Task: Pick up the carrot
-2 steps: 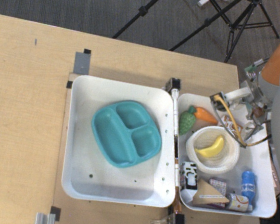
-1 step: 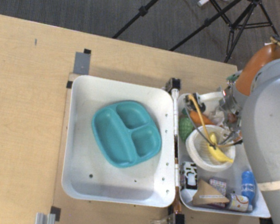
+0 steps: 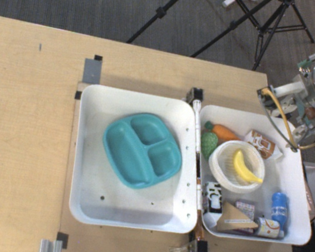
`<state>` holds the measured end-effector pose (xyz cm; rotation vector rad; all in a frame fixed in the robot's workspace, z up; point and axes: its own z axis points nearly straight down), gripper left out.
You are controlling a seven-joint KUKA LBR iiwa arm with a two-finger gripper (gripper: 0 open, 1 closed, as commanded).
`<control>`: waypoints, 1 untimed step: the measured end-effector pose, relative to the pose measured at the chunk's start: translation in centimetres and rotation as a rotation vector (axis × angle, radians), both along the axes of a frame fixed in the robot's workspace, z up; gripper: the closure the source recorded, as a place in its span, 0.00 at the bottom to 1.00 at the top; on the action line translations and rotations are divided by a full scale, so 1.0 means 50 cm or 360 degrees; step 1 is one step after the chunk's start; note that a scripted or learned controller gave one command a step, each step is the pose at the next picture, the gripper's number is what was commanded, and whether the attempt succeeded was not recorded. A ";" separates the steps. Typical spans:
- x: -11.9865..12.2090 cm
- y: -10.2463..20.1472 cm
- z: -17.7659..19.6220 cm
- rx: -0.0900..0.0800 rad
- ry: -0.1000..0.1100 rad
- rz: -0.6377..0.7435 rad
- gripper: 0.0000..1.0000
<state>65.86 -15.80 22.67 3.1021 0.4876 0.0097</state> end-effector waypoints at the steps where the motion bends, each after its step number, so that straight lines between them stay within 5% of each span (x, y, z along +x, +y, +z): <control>1: -0.025 0.156 -0.173 0.0004 0.0009 -0.0168 0.00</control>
